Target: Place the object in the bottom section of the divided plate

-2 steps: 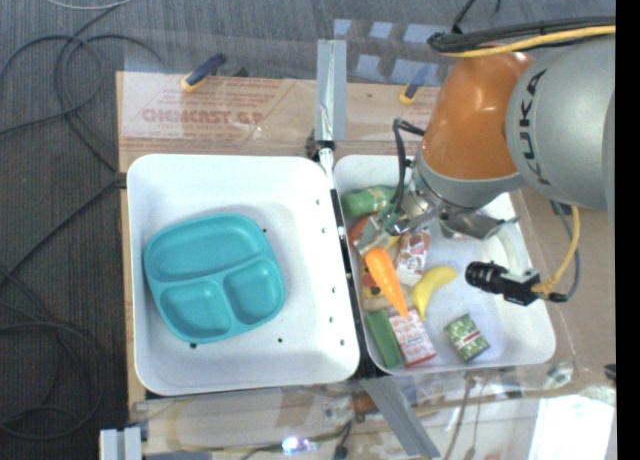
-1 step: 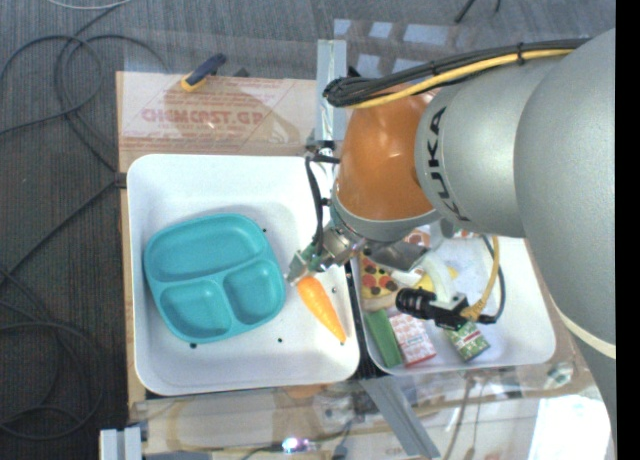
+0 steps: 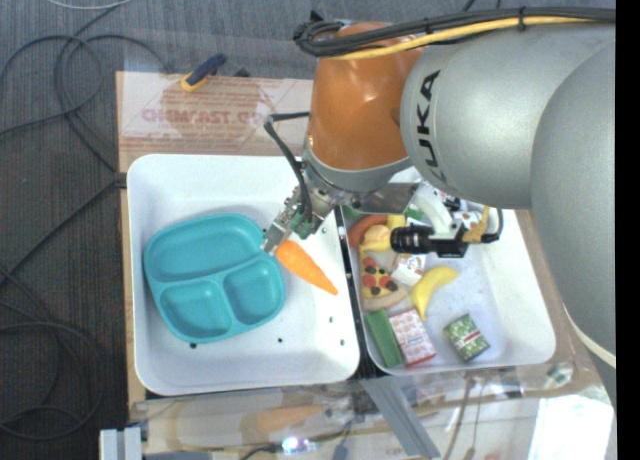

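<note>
Camera view is showing my hand (image 3: 283,231) pinching the carrot (image 3: 307,265) by its top, hanging just beside the divided plate (image 3: 213,288) so I can reach its bottom section.

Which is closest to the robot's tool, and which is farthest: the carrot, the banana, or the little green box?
From the tool:
1. Carrot, touching the tool tip, left bin.
2. Banana, right bin, middle.
3. Green box, right bin, bottom corner.

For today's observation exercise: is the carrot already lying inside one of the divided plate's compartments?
No, the carrot lies on the white bin's floor just right of the teal divided plate, outside its rim.
</note>
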You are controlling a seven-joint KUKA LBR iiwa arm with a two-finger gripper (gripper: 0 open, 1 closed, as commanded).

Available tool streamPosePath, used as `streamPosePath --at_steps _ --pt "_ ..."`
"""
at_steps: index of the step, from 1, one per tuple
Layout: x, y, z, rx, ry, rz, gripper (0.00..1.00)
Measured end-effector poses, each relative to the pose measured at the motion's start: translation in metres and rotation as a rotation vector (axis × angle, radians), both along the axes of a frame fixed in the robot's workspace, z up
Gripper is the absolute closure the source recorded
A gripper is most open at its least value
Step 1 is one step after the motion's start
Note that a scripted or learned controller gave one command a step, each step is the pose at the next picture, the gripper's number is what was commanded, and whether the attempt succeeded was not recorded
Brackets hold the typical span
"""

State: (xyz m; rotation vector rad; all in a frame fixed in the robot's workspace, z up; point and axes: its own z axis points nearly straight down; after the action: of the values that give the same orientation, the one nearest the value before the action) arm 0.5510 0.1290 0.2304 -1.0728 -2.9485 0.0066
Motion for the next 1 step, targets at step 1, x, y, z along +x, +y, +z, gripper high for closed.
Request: streamPosePath --at_steps 1 --pt "0.039 0.0528 0.0098 0.004 0.0 0.424 1.0"
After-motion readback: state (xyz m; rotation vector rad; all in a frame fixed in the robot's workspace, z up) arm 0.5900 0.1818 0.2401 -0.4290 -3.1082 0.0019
